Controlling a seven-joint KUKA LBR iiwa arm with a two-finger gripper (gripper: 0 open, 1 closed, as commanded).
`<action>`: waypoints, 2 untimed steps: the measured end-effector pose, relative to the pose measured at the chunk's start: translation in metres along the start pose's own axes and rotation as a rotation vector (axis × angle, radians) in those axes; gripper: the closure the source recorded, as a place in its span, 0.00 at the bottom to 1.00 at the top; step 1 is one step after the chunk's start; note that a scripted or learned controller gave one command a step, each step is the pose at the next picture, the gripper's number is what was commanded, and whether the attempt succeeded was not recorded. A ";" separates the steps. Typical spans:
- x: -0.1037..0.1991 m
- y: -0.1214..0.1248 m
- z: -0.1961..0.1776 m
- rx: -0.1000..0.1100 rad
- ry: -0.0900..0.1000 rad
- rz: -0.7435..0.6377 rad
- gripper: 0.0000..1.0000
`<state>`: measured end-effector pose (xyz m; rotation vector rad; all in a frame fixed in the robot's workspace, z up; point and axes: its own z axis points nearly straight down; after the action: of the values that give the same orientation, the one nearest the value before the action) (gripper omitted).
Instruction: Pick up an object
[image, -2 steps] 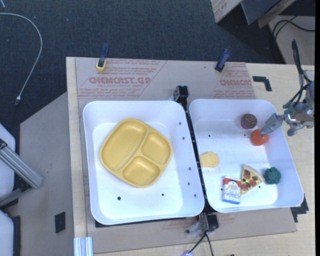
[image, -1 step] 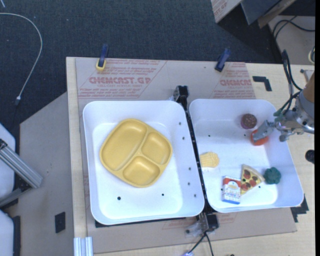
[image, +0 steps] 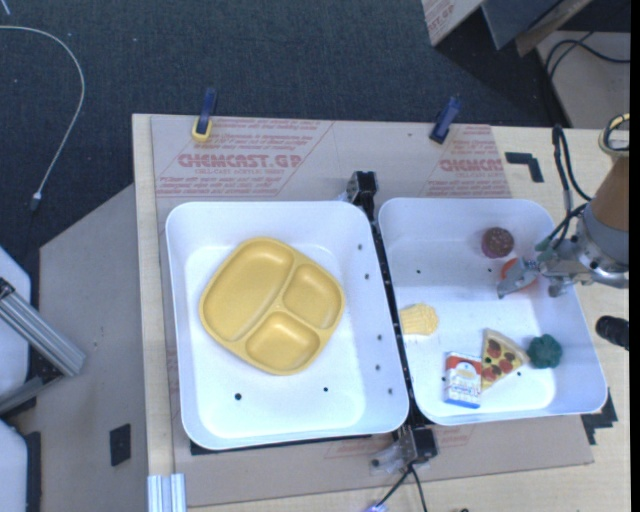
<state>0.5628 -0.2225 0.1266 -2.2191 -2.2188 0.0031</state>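
My gripper (image: 532, 284) hangs low over the right bin (image: 440, 225), near its right wall, and it is open, its two grey fingers spread apart. A small orange-red piece (image: 510, 266) lies right by the left finger (image: 508, 287); nothing sits between the fingers. A maroon round object (image: 497, 241) rests just up and left of the gripper. A green lump (image: 545, 350) lies below it. Further left are a pizza slice (image: 501, 357), a red and white carton (image: 464, 381) and a yellow flat piece (image: 419, 319).
The left bin (image: 200, 400) holds a yellow divided plate (image: 272, 304). A black clamp (image: 362, 186) joins the bins at the back. The grey arm (image: 610, 215) comes in from the right over the bin's edge.
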 end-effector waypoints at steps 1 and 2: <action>0.000 0.001 -0.013 -0.006 -0.002 -0.001 1.00; 0.005 -0.007 -0.066 -0.009 -0.004 -0.001 1.00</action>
<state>0.5560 -0.2180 0.1927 -2.2244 -2.2261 -0.0029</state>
